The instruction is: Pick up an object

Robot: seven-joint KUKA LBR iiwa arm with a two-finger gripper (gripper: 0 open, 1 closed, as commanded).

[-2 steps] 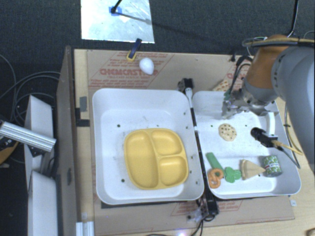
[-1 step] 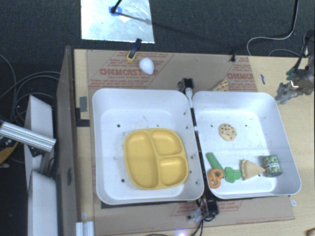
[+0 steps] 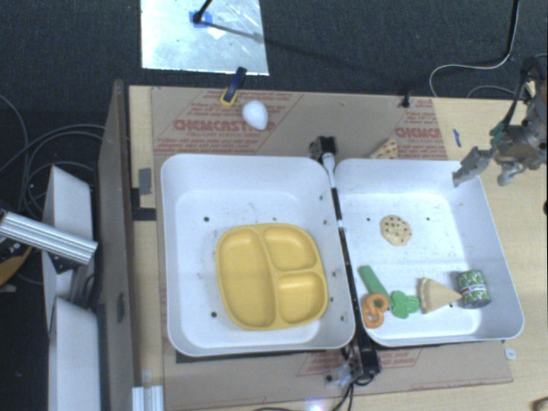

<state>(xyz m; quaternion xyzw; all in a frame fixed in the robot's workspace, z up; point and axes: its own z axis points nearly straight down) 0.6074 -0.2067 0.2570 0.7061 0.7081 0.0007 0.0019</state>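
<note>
Objects in right bin (image 3: 492, 229): five — one cookie (image 3: 395, 229), one green piece (image 3: 382, 289), one orange ring (image 3: 374, 309), one tan wedge (image 3: 437, 294), one green can (image 3: 473, 288).
Green piece axis: long, running from upper left to lower right.
Wedge: tip points left.
Left bin (image 3: 184, 229): one yellow divided tray (image 3: 272, 276).
Bench: one white egg (image 3: 255, 114) behind the bins.
Gripper (image 3: 486, 168): fingers spread, holding nothing, at the right bin's far right corner.

We see the gripper (image 3: 485, 168) as bare grey metal, its two slender fingers (image 3: 467, 166) projecting from a compact, darker wrist block.
</note>
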